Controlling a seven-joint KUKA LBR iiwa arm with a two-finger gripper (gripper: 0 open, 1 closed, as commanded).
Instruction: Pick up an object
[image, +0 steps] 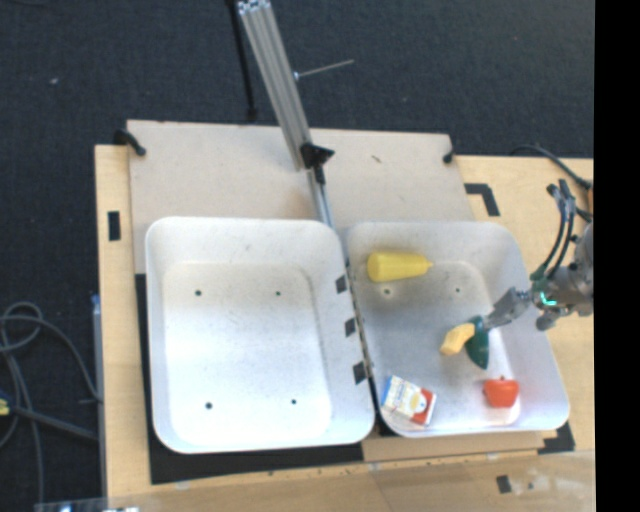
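Note:
The right bin holds several objects. A yellow cone-shaped piece lies near its far side. A small yellow item touches a dark green item in the middle right. Near the front edge rest an orange-red piece and a white and red carton. My gripper reaches in from the right, over the bin's right side, just above and to the right of the green item. I see nothing held in it.
The left bin sits beside the right one, with a narrow seam between them. A slanted metal pole rises behind the bins. Cables hang at the right by the arm.

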